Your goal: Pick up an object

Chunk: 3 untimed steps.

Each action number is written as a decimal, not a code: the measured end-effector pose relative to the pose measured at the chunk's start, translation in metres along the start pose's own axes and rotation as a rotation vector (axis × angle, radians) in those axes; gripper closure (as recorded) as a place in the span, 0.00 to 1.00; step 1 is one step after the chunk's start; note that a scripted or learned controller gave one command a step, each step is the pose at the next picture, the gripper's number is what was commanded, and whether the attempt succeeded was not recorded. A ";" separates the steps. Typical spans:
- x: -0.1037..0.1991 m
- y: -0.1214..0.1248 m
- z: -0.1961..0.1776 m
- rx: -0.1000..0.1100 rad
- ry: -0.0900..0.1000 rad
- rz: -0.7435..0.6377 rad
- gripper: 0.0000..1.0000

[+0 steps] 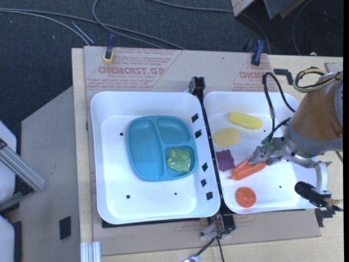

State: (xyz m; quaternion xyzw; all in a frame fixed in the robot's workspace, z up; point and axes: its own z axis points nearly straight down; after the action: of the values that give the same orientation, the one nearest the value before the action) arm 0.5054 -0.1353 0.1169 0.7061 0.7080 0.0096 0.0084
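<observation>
while the gripper (260, 156) pinches the orange carrot (246, 170) in the right bin (283, 198), a purple piece (224, 160) lies beside it.

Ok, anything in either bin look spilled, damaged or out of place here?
Nothing stands out. The green item sits in a compartment of the blue tray in the left bin; the other toy foods lie loose in the right bin.

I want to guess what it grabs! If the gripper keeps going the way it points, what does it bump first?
Probably the long orange toy carrot; the gripper points left and down at it, though height is unclear.
</observation>
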 end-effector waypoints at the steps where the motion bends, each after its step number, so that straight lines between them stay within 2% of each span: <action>1: -0.003 -0.002 -0.044 0.022 -0.003 0.002 1.00; 2: 0.006 -0.001 -0.103 0.019 -0.003 0.001 1.00; 3: 0.006 0.001 -0.140 0.020 -0.003 0.001 1.00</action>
State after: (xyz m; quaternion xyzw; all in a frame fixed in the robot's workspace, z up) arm 0.5031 -0.1294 0.2570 0.7066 0.7076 0.0016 0.0024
